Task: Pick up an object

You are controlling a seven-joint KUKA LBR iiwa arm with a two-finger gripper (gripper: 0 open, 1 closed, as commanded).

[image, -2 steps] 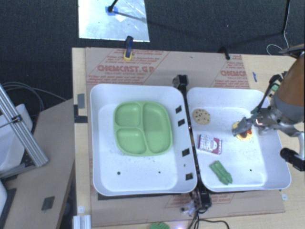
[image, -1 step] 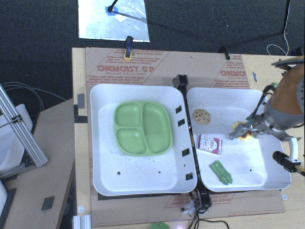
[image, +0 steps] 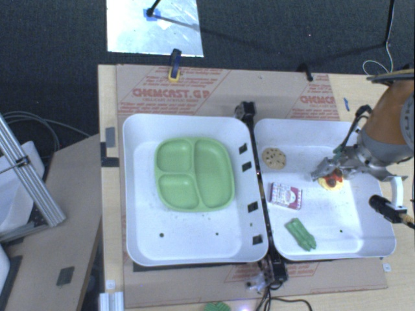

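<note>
**Gripper down on a small red-and-yellow toy in the right bin**

You will find the toy (image: 332,181) in the upper right part of the right bin (image: 305,133), a small red and yellow thing lying on the white floor. The gripper (image: 332,171) is right over it, reaching in from the right with its metal fingers (image: 322,169) spread to either side of the toy's top edge. The toy sits at the fingertips, but you cannot tell whether the fingers are pressing on it or merely standing beside it, so whether the gripper is open or closed stays unclear.

Left of the toy, near the bin's upper left corner, lies a cookie (image: 274,157), well apart from the gripper. Below the cookie you see a small packet (image: 286,195) with a pink and white face, lying flat and slightly turned. Further down, near the front wall, a green bean-like toy (image: 301,234) lies at a slant.

The arm (image: 392,125) comes in behind the gripper, its orange band at the right edge.

In the left bin (image: 142,135) a green plate (image: 194,173) with three compartments lies flat in the middle. Both bins rest on a cardboard sheet (image: 168,89) with red print.
</note>
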